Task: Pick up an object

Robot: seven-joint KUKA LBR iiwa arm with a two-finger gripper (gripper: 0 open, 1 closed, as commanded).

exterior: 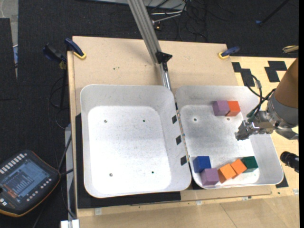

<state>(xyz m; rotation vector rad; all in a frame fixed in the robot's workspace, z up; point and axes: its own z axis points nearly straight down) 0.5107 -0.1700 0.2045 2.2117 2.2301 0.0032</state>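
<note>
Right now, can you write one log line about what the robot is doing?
gripper: over right bin, nothing seen held | nearest: orange block, purple block | task: pick not done

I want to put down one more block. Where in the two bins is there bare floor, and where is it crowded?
The left bin offers bare floor from wall to wall. In the right bin the middle, between the purple and orange pair at the back and the front row, is bare up to the gripper. The front edge is crowded: blue block, purple block, orange block, green block.
</note>
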